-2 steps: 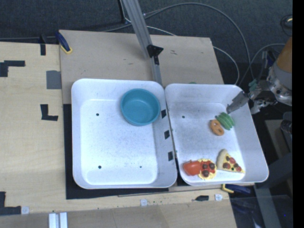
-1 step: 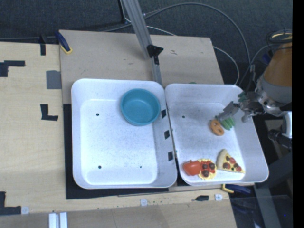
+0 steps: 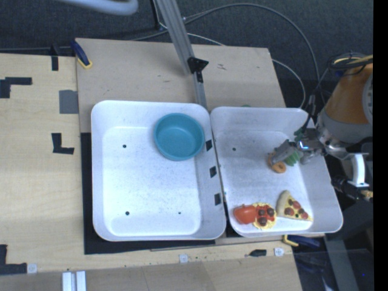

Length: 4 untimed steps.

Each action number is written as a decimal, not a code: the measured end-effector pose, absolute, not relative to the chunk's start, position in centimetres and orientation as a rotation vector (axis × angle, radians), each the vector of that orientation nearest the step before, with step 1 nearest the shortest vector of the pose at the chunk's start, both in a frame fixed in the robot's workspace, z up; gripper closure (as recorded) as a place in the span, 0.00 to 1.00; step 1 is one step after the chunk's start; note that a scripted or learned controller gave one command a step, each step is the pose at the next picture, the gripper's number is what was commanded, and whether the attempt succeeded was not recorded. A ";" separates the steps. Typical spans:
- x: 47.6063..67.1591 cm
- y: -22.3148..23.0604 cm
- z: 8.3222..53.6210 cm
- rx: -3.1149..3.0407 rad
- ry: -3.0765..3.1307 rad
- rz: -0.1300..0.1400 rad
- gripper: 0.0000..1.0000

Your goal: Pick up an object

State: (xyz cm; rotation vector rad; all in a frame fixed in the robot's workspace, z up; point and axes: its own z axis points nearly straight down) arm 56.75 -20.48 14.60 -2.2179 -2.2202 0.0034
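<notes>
Gripper [image 3: 284, 155] low in right bin [image 3: 242, 162], at green-and-orange object [image 3: 286, 162]; finger state cannot be determined. Blue bowl [image 3: 179, 136] in left bin [image 3: 115, 180].

Bench [image 3: 36, 162]: light wood surface with black tape marks along the left side and a grey patch [image 3: 68, 101] near the upper left. A tan board [image 3: 133, 71] lies on it beneath two white bins set side by side, rims touching. Left bin [image 3: 121, 223]; right bin [image 3: 254, 123]. A grey metal pole [image 3: 176, 32] slants down from the top to the junction of the bins. Thin cables [image 3: 242, 8] loop over the dark floor [image 3: 303, 17] at the upper right.
</notes>
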 end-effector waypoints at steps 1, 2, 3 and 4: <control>56.6 -20.4 9.3 -2.217 -2.219 0.004 0.00; 56.7 -20.4 10.6 -2.220 -2.222 0.001 1.00; 57.4 -19.7 16.3 -2.223 -2.225 -0.004 1.00; 57.9 -19.7 20.6 -2.223 -2.224 -0.002 1.00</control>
